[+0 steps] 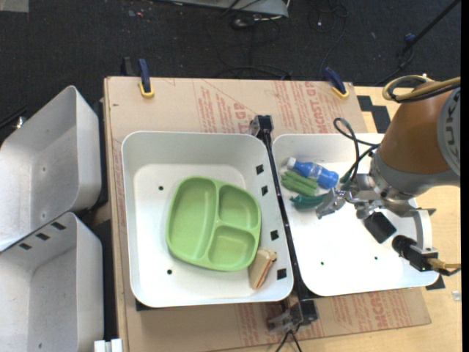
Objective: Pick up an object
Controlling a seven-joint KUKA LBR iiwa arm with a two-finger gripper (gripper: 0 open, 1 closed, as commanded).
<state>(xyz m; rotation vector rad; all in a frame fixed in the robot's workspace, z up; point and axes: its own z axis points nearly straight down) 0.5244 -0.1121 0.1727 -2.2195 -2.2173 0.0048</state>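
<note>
In the right bin [352,270] a blue and white bottle [315,171] lies at the far left corner. A green object [298,185] lies just in front of it, touching it. My gripper [331,202] hangs low over the bin right beside the green object, at its near right end. A green divided plate [214,224] lies in the middle of the left bin [146,196]. A small tan and white object [261,268] rests at that bin's near right corner.
The arm with its orange band [421,134] reaches in from the right over the right bin's far side. Black parts [410,254] on the wrist hang over the bin's right half. Two white tubs [44,218] stand left of the bench.
</note>
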